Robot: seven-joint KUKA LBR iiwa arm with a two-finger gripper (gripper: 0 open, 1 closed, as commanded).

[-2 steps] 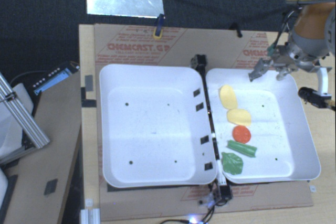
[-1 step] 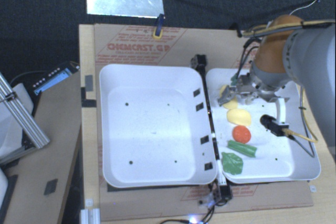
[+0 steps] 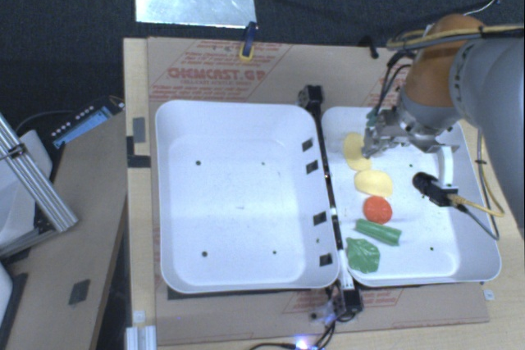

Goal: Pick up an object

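– Where is the gripper (image 3: pixel 371 145)?
– Low over the right bin (image 3: pixel 472 262), near its far-left corner, touching or just above a pale yellow piece (image 3: pixel 353 152).
– Holding it?
– Cannot tell.
– Other objects?
– A yellow lump (image 3: pixel 373 181), a red ball (image 3: pixel 377 210) and green pieces (image 3: pixel 373 232) run along the left edge.

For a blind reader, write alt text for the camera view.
A grey robot arm's claw hangs over a pale yellow plastic food piece in the right shallow white bin, which also holds a yellow lump, red tomato and green vegetables.
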